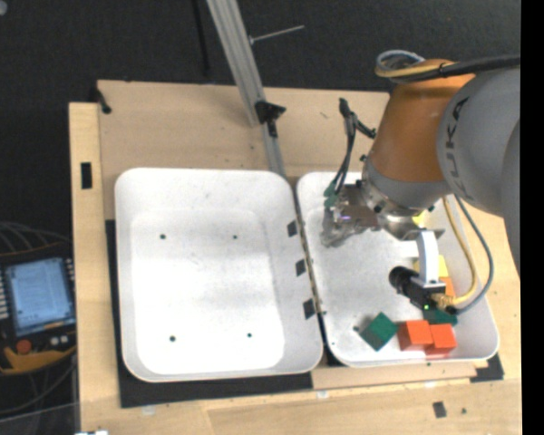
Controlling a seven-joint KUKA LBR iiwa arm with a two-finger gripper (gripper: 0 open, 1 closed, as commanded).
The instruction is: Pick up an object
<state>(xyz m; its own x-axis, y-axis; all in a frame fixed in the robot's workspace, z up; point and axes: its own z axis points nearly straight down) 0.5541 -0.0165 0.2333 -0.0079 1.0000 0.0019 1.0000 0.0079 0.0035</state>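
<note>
At the near edge of the right bin (358, 275), we see a green block (377, 331) just beside an orange block (426, 335), with a yellow piece (442, 267) a little farther back. Farther still, the gripper (343, 223) hangs low over the bin's far-left part, apart from all three; whether it is spread or closed we cannot tell. We judge it should shift toward the green block, the freest-standing piece, and descend squarely over it. The left bin (136, 243) lies alongside, rims nearly touching.

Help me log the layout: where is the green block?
The green block lies in the right bin, near its front edge, just left of the orange block.
</note>
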